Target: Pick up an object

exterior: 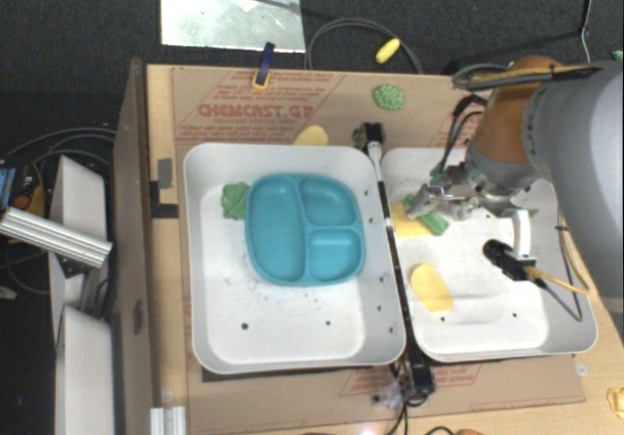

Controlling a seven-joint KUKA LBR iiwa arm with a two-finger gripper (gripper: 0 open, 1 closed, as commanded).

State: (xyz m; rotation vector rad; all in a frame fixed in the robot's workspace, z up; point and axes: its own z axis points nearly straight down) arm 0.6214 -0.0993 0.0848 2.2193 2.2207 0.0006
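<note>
Noted yellow lump (430, 287) in right bin (507, 336), toward front. Farther back — gripper (435, 203) low over green piece (435, 223) and yellow piece (406, 226) by wall nearest left bin (283, 340); spread or pressed together, could not tell. Saw teal divided plate (302, 228) in left bin — green scrap (234, 199) at its far edge.

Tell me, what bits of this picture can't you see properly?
All in the camera view:
1. The green thing in the left bin: the blue plate seems to cover one side of it, so its shape is unclear.
2. The yellow piece and green piece in the right bin: the gripper covers part of both.
3. The yellow thing behind the left bin: the bin's rim cuts off its bottom.
</note>
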